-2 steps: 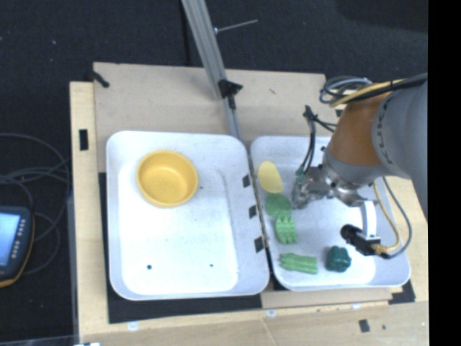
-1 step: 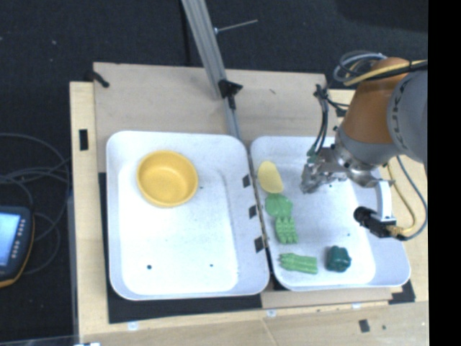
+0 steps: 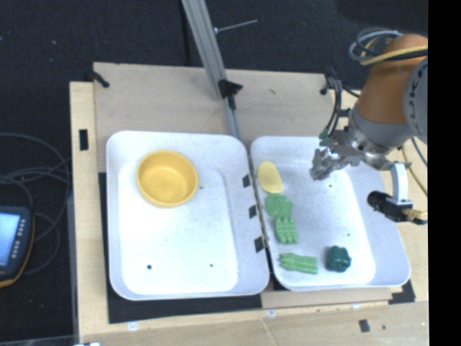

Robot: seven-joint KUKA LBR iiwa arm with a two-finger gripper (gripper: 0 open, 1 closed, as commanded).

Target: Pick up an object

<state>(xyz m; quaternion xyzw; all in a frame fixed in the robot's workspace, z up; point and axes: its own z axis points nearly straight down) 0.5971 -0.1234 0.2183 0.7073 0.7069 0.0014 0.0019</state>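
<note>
From my console I see the tool (image 3: pixel 325 163) hanging over the upper part of the right bin (image 3: pixel 360 215), at about one o'clock from that bin's centre, with nothing visible beneath or between its tips. From this slanted overhead angle I cannot tell whether it is parted or closed.

The candidates all lie along the right bin's left and lower sides. A pale yellow piece (image 3: pixel 270 177) sits at roughly nine o'clock from the tool, near the bin's left wall. Just below it, at the yellow piece's six o'clock, is a round green piece (image 3: pixel 278 206), with a ridged green block (image 3: pixel 286 230) touching or just beside it. Further down, a long green piece (image 3: pixel 299 263) lies near the bottom rim, and a dark green lump (image 3: pixel 338 259) sits at its three o'clock, apart from it. The left bin (image 3: pixel 122 215) holds a yellow bowl (image 3: pixel 168 179) at its ten o'clock.

I judge this to be the approach step: nothing is picked yet. The next move calls for choosing a target. The yellow piece is nearest, so I would shift toward nine o'clock, centre above it, then descend, keeping clear of the bin wall just beside it.
</note>
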